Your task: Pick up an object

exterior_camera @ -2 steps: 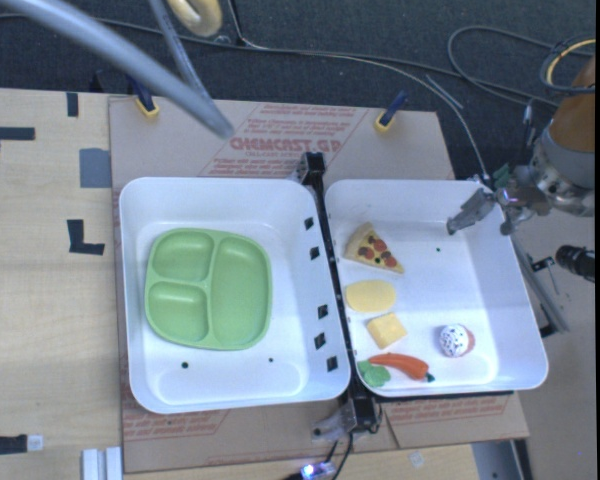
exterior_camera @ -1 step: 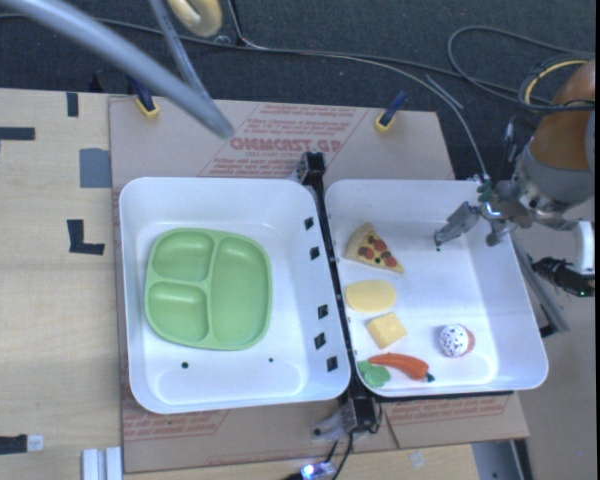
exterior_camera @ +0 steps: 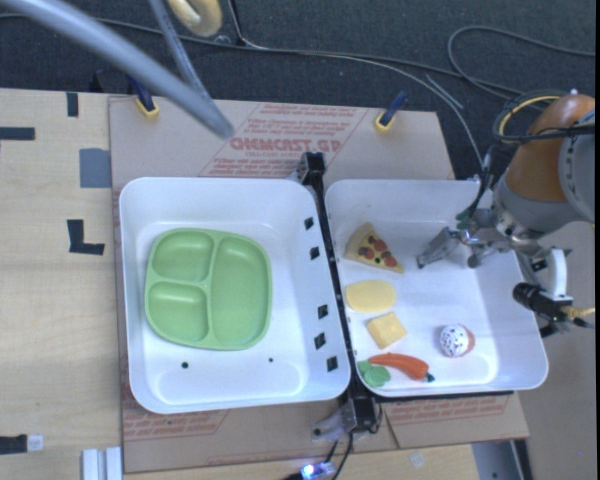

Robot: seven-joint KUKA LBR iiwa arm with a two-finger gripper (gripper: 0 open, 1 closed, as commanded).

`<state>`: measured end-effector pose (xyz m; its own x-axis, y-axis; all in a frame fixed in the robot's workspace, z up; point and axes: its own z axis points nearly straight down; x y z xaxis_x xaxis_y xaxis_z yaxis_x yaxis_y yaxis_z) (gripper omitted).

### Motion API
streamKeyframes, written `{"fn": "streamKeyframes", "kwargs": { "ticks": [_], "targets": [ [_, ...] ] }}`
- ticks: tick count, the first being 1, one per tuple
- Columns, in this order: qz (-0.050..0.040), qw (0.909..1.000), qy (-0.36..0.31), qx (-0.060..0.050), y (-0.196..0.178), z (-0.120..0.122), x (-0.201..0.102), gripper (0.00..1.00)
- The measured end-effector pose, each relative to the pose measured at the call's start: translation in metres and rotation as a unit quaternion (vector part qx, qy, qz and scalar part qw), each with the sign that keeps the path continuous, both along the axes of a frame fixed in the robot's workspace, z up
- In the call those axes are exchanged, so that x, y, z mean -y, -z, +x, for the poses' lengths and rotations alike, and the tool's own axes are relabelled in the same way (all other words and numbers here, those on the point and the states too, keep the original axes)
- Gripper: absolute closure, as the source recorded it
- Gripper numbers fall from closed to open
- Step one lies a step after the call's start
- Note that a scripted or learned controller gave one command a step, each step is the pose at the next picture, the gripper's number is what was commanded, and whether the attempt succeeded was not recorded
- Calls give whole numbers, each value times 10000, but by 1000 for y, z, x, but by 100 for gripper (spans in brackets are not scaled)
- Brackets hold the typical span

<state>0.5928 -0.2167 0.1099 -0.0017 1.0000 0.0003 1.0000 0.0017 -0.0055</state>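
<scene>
In the camera view, two shallow white bins sit side by side on the counter (exterior_camera: 40, 268), on a sheet of brown cardboard (exterior_camera: 280, 138). The left bin (exterior_camera: 140, 368) holds a green divided plate (exterior_camera: 208, 288), lying flat toward that bin's left half. The right bin (exterior_camera: 520, 368) holds the small objects: a pizza slice toy (exterior_camera: 372, 247) near the upper left, a pale yellow oval piece (exterior_camera: 370, 295) just below it, a yellow cheese-like block (exterior_camera: 386, 329) under that, a carrot toy (exterior_camera: 400, 366) with a green top along the bin's near wall, and a small white ball (exterior_camera: 456, 341) with red marks to the right of the block, apart from it. The arm (exterior_camera: 555, 168) — grey with an orange band — reaches in from the right, and its pincer (exterior_camera: 442, 251) hangs over the bare upper-right part of the right bin, to the right of the pizza slice toy. Nothing lies between its fingers; how far apart they stand cannot be told at this angle.
</scene>
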Motion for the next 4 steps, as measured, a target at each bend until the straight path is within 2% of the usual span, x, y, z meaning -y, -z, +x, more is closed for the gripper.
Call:
{"fn": "streamKeyframes", "kwargs": {
  "ticks": [1, 2, 4],
  "targets": [
    [-15, 10000, -4, 29, 25, 1, -1, 0],
    [-33, 10000, -5, 57, 13, 2, 0, 100],
    [-11, 10000, 0, 51, -103, -8, -8, 100]
  ]
}}
